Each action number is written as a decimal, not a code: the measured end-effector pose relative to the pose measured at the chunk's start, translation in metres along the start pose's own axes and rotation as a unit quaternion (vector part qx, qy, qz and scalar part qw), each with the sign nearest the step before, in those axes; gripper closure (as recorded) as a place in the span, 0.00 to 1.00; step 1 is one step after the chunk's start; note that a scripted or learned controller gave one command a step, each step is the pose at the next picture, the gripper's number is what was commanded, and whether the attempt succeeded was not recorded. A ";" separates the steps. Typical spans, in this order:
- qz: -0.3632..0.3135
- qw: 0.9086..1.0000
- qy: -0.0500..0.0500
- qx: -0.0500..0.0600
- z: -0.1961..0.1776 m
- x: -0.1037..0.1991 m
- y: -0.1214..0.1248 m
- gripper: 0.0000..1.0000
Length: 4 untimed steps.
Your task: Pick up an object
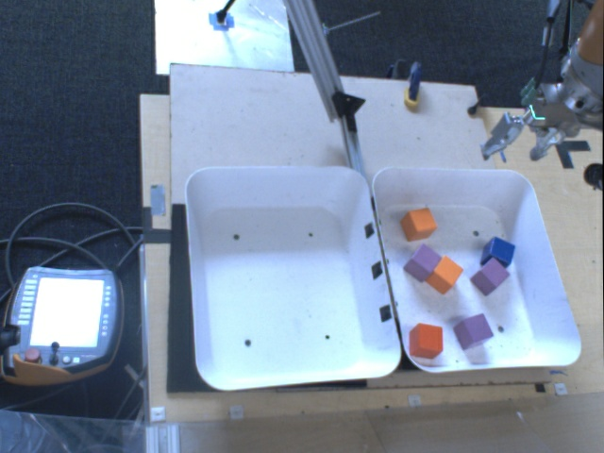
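Candidates: seven small foam-like cubes lie loose in the right white plastic bin, none lifted.
Orange cubes: one orange cube near the bin's far-left corner; a second orange cube mid-bin, touching a purple cube; a third, redder orange cube by the near-left corner.
Other cubes: a blue cube just beside a second purple cube; a third purple cube near the bin's near edge.
Left white plastic bin: touches the right bin along their shared wall.
Pincer: high over the worktop's far-right corner, outside the bin's far rim, holding nothing; whether its fingers are spread I cannot tell.
Best pick, as I judge it: the far-left orange cube or the near purple one, each standing apart from its neighbours.
Approach: descend straight down, fingers straddling two flat faces, clear of the bin wall.
Risk: the touching pair mid-bin may shift together.
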State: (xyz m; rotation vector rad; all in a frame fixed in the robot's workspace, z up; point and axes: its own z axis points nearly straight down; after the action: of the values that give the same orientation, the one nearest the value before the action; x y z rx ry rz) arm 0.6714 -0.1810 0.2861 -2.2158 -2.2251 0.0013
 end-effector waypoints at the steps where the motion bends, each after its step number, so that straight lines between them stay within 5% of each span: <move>1: -0.001 1.000 -0.001 -0.002 -0.003 0.000 0.001 0.00; 4: -0.001 1.000 0.000 0.000 0.165 0.006 0.007 0.00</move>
State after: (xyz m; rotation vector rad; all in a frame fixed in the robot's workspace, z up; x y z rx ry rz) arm 0.6776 -0.1747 0.1208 -2.2140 -2.2272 0.0019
